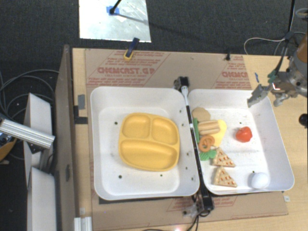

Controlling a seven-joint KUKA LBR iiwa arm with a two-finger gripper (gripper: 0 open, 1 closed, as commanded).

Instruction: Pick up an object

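The right bin holds several toy foods. A red tomato lies near its middle and a white egg in its near right corner. Two triangular slices lie at the front. A hot dog, a pretzel and a tan round piece crowd the bin's left side. My gripper hangs over the bin's far right corner, above and right of the tomato. It is open, with nothing between its fingers.
The left bin carries a yellow divided plate. A black divider runs between the bins. Cardboard lies under both. Cables and a metal bar sit off the bench's left.
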